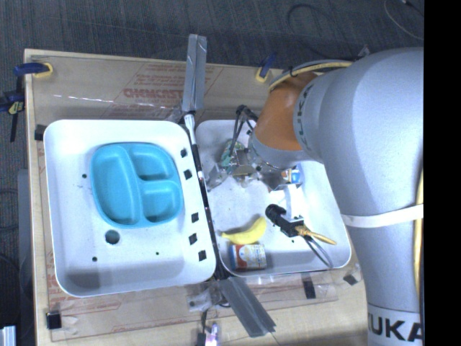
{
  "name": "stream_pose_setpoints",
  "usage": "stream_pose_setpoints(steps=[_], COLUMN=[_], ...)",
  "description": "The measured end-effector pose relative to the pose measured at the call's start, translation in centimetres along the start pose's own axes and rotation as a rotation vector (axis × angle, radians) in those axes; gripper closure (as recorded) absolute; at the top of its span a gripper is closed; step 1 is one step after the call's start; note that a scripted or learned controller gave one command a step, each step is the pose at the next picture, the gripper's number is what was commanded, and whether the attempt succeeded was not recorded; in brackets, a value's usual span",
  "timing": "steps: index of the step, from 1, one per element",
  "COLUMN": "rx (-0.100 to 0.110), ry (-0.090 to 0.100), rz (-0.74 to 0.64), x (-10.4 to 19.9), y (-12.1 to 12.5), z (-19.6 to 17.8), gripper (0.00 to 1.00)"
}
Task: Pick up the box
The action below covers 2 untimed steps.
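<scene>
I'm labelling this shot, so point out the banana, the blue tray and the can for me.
banana (245,230): camera view, middle of its curved yellow body.
blue tray (137,183): camera view, ridge between its compartments.
can (248,256): camera view, its side label.

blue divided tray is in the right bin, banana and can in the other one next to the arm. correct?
Not quite. The camera view shows the blue divided tray in the left bin. The banana and can lie in the right bin, beside the arm.
</scene>
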State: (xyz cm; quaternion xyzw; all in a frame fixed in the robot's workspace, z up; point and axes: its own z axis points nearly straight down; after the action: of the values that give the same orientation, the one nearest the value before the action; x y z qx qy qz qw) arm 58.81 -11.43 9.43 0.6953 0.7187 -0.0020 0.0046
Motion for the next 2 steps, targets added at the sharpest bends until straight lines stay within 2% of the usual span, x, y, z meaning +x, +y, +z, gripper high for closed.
stream_pose_setpoints(steps=[1, 2], rx=[0.002, 0.002], ry=[0.003, 0.0], rz=[-0.005, -0.004], x=[0.21, 0.05], y=[0.01, 0.0], z=[-0.94, -0.98], gripper=[1.0, 0.0])
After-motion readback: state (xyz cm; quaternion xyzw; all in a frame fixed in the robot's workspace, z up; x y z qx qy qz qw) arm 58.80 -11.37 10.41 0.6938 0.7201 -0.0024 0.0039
